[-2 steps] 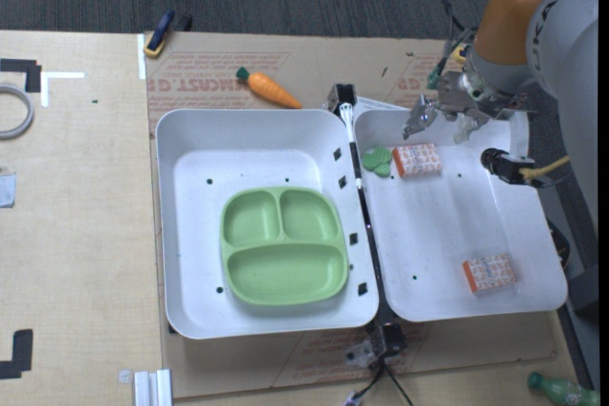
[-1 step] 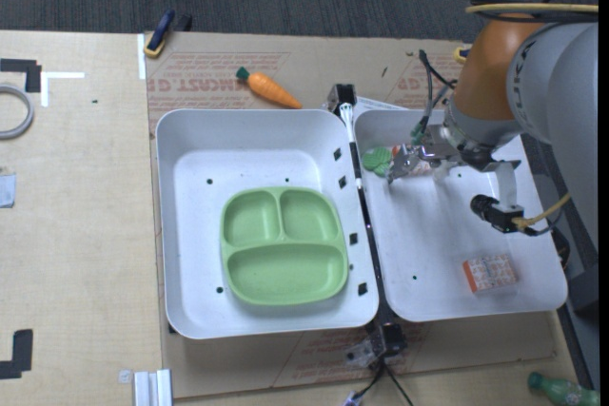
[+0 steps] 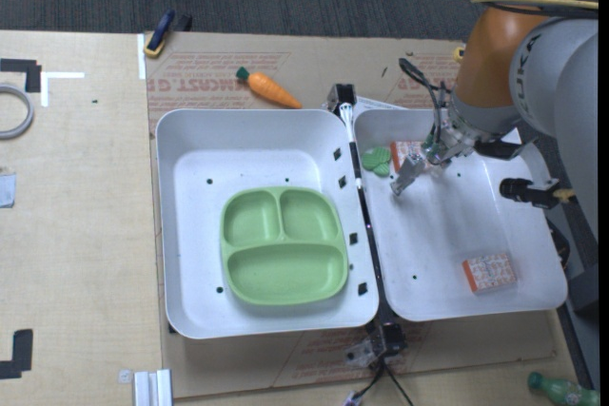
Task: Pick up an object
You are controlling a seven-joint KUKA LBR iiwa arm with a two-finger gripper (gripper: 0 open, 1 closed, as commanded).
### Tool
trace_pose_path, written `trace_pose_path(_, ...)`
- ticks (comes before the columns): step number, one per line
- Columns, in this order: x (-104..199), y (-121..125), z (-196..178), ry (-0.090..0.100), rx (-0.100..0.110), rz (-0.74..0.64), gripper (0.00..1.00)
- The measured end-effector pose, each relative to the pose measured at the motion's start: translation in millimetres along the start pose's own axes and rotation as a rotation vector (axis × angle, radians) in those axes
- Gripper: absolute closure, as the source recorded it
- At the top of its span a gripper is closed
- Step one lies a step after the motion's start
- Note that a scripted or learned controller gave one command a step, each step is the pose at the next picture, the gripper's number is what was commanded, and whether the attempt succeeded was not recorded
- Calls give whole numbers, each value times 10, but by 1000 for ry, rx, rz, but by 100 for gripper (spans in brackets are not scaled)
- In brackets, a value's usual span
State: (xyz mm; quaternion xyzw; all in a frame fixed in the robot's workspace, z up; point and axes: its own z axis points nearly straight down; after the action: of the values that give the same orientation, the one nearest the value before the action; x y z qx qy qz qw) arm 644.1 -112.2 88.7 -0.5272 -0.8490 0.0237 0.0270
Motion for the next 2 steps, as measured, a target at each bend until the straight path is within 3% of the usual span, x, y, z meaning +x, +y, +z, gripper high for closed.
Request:
trace_pose_path(1, -13, 65, -120, -21, -38, -3, 100)
trace_pose_path(2, -14, 65, -120, -21, -38, -2, 0)
